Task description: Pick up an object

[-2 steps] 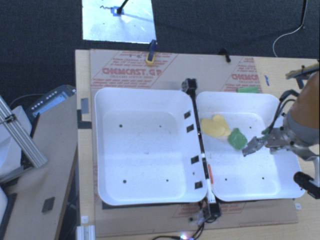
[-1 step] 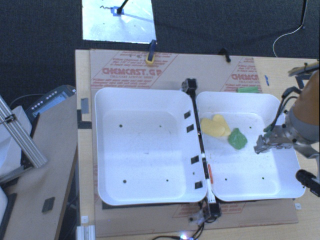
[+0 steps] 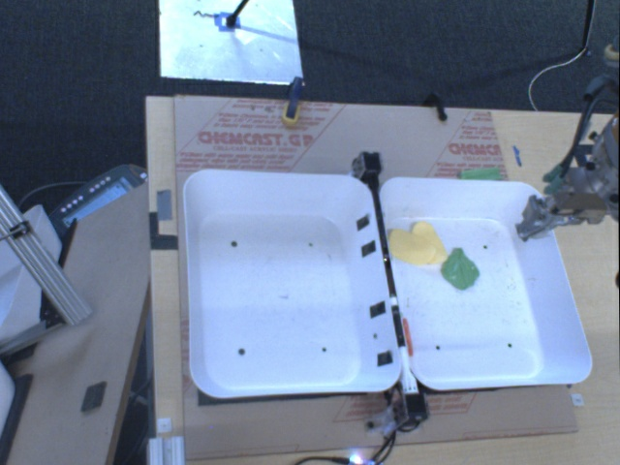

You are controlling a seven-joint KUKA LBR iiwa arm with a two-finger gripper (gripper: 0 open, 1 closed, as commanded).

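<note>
Camera view from above takes in both white bins sitting side by side on the bench, joined down the middle by a dark strip with small black clips. Over in the right bin [image 3: 542, 356], toward its upper left part, lies a yellow object [image 3: 418, 244], flat and lumpy, and touching its lower right edge is a smaller green object [image 3: 460, 269]. Both sit close to the dividing strip, well apart from the bin's right wall. The left bin [image 3: 208, 356] shows bare white floor with a few small dark dots.

At the right edge of the frame, the gripper [image 3: 531, 223] hangs just over the upper right rim of the right bin, its grey tip pointing left. It's well apart from the two objects, and nothing sits between its fingers. Whether it stands wide or narrow I can't tell from this angle.

Up in the upper left of the frame a shiny metal sheet [image 3: 229, 25] lies on dark carpet.
</note>
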